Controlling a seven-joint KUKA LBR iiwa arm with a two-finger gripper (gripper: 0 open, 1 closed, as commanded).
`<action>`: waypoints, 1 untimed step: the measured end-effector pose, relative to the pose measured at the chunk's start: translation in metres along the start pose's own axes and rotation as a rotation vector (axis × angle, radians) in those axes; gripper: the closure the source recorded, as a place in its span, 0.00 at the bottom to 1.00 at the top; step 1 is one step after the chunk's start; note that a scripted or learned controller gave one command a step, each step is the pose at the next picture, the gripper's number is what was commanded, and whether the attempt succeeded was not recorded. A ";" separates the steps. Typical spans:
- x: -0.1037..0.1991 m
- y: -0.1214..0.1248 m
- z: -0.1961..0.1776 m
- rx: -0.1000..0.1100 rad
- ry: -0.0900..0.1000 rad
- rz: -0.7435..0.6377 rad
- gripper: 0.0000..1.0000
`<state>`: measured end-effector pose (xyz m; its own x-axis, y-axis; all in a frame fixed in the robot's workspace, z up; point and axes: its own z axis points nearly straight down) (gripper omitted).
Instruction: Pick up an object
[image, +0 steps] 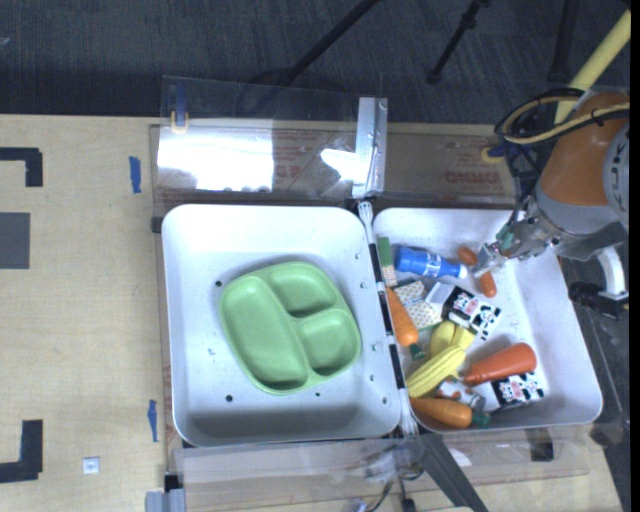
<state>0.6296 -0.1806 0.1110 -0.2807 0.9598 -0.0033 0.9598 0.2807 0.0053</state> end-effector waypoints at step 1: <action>-0.013 0.021 0.014 0.017 0.006 0.158 1.00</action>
<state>0.6534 -0.1874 0.0970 -0.1258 0.9921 0.0021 0.9920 0.1258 -0.0120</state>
